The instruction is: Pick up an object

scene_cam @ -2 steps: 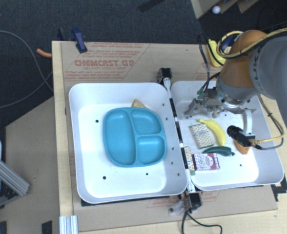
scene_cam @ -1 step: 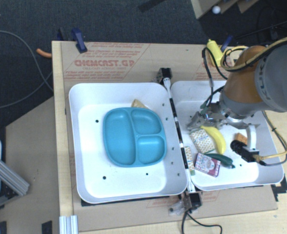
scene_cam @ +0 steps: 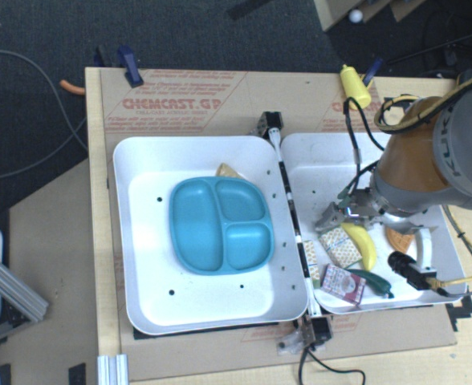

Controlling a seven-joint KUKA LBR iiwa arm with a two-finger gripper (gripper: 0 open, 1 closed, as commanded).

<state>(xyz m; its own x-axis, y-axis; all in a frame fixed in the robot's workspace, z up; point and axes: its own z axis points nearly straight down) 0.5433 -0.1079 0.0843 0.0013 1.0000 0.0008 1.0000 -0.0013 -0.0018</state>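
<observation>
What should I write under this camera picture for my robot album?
Robot arm reaches over the right bin by a banana; blue plate fills the left bin.

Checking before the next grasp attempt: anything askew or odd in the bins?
Only mildly. A tan object pokes out from under the blue divided plate in the left bin. The right bin's clutter, including the banana, is crowded toward its near end.

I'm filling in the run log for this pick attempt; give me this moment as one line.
arm: over right bin | gripper: low among clutter, near banana | grasp: none visible | left bin: blue divided plate
</observation>
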